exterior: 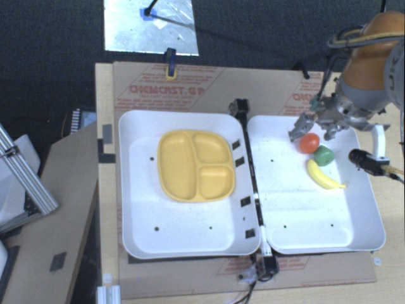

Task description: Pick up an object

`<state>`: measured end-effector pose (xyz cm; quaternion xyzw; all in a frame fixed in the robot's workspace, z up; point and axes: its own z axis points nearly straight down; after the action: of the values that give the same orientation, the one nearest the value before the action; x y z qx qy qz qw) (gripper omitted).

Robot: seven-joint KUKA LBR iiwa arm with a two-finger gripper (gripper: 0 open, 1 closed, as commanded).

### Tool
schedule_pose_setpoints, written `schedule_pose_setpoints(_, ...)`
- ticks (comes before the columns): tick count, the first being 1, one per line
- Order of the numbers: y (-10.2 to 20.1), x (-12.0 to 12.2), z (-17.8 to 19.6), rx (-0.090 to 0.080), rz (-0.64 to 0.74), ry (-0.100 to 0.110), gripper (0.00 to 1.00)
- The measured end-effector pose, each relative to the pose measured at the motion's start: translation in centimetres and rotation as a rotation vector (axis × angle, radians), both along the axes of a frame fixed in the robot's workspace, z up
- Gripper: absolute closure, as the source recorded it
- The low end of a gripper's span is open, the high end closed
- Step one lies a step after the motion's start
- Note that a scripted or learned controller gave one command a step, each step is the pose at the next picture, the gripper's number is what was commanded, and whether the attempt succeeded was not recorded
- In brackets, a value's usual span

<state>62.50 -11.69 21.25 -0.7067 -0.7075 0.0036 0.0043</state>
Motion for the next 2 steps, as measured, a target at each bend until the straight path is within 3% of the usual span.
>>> schedule_pose_setpoints(1, 0.0, 0.3, 0.7, -0.002, 0.002, -0.013, 0.00)
schedule_pose_setpoints(2, 0.5, 1.1, -4.9, -0.001, 0.005, -0.009, 0.00)
